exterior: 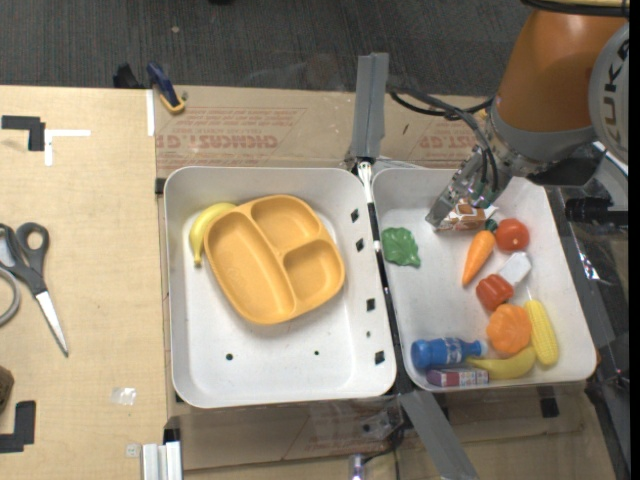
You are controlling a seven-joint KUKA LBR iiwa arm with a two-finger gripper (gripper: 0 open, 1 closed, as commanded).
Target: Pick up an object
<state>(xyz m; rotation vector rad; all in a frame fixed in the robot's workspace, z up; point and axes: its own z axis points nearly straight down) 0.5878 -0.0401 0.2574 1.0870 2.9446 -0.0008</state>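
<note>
My gripper [461,206] is low over the back of the right bin [415,298], right at a small brown carton [468,221]. Just in front of it lie an orange carrot [478,255] and a red tomato [511,234]. A green leafy piece [401,247] lies by the bin's left wall. Toward the front are a white block [514,267], a red pepper [494,291], an orange [509,328], a corn cob [543,331], a banana [505,365], a blue bottle [447,351] and a small tube [458,377].
The left bin [200,368] holds a yellow divided plate [272,256] with a second banana [205,228] at its left edge. Scissors [35,268] lie on the wooden bench at far left. A grey divider post [369,108] stands behind the bins.
</note>
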